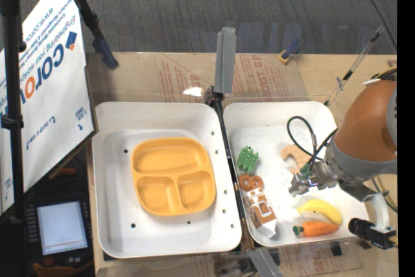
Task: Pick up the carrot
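Where jaws hover: one carrot, one banana.

Two white bins are seen, with one yellow tray, one carrot, one banana, one carton, one green toy counted.

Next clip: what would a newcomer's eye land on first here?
Probably the yellow three-compartment plastic tray, lying alone in the left white bin. Next, the grey arm's orange band above the right white bin, its tool hanging over the bin floor, with the orange toy carrot and yellow toy banana near the front edge.
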Action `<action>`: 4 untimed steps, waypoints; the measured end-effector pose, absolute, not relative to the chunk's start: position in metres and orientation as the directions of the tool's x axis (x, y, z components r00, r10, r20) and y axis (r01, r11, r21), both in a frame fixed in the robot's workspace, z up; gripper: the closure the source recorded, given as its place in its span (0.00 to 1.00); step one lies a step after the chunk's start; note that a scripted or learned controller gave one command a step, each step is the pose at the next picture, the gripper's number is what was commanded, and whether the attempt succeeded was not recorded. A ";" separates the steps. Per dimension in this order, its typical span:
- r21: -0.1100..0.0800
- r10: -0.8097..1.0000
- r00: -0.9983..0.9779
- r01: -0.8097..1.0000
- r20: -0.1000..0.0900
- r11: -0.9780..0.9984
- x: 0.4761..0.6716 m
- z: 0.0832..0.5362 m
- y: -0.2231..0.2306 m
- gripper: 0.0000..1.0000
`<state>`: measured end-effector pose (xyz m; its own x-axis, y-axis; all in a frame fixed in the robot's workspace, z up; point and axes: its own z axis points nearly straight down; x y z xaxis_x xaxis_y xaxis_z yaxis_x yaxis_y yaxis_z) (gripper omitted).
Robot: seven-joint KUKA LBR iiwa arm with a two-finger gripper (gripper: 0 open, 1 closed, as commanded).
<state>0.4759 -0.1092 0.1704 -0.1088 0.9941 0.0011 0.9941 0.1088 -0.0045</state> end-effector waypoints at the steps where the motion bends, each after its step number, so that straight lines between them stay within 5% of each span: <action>1: -0.006 0.999 0.033 0.999 0.001 -0.033 0.476 0.167 -0.086 1.00; 2: -0.004 0.955 -0.297 0.955 0.001 0.297 0.476 0.206 -0.123 1.00; 3: -0.004 0.996 -0.092 0.996 0.002 0.092 0.491 0.085 -0.107 1.00; 4: -0.007 0.879 0.476 0.879 -0.002 -0.476 0.516 0.085 -0.104 1.00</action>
<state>0.5163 -0.1036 0.0848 0.4762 0.8794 -0.0024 0.8793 -0.4762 -0.0069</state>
